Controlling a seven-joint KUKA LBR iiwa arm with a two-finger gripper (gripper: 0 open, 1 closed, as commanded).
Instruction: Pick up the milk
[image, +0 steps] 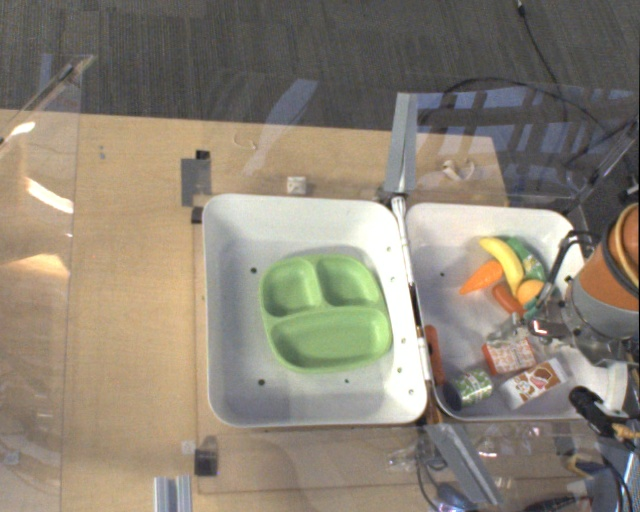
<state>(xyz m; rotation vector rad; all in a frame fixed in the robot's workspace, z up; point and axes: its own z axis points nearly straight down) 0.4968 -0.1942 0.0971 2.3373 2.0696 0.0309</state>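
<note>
- We see the toy food crowded into the right bin (440, 225): banana (503, 262), carrot (481, 277), a small can (471, 385) and two little cartons.
- We take the brown-and-white carton (532, 381) at the near edge for the milk (its label is too small to read); it lies flat beside a red carton (509, 354).
- The left bin (225, 300) holds a green divided plate (325, 311).
- The gripper (535, 322) hangs low at the right, just beyond the cartons; we cannot tell its state.

Robotics lab, wooden bench (120, 330), clear shields (glare), loose cables (500, 95)
</note>
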